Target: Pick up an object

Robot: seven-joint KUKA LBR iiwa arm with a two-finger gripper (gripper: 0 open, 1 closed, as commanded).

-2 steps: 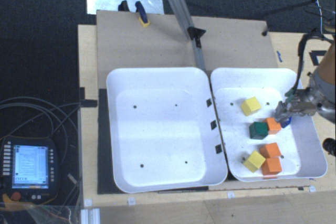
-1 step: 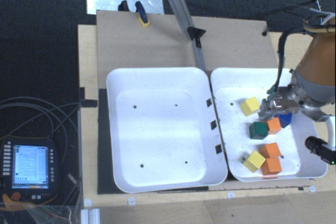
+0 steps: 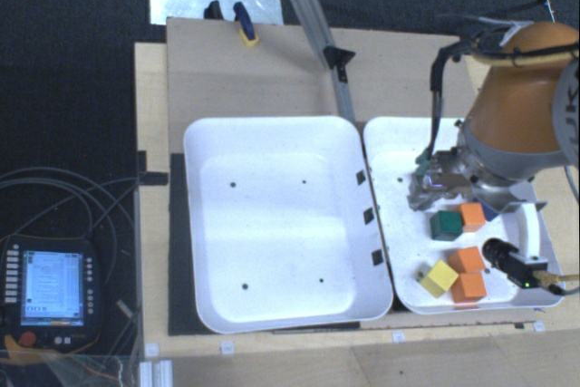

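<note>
Task thing: no single object is named; five blocks lie in the right bin (image 3: 391, 137), and any of them would do.
Nearest candidate: the green block (image 3: 446, 225), near the middle of the right bin's floor.
Its neighbour: the upper orange block (image 3: 472, 216) sits just beside the green block on its right, touching or nearly so.
Other blocks: the yellow block (image 3: 439, 278), the middle orange block (image 3: 468, 259) and the lower orange block (image 3: 469, 287) are bunched near the bin's lower rim.
End effector position: the end effector (image 3: 428, 188) hangs over the right bin, in its upper middle part, under the grey and orange arm (image 3: 521, 109).
Key relation: the green block lies just below the end effector in the view and a little to the right; the yellow and lower orange blocks are farther down the same way.
Long axis: the green block looks roughly square from above, so no axis stands out.
End effector state: whether it is open or closed cannot be told here; nothing is visibly gripped.
Contact: it appears apart from every block, though its height above the bin floor is unclear.
Judgement on the next move: probably a short shift toward the green block, then a descent; the orange neighbour crowds one side.
Left bin (image 3: 272, 128): well apart from the end effector, across the shared rims.
</note>
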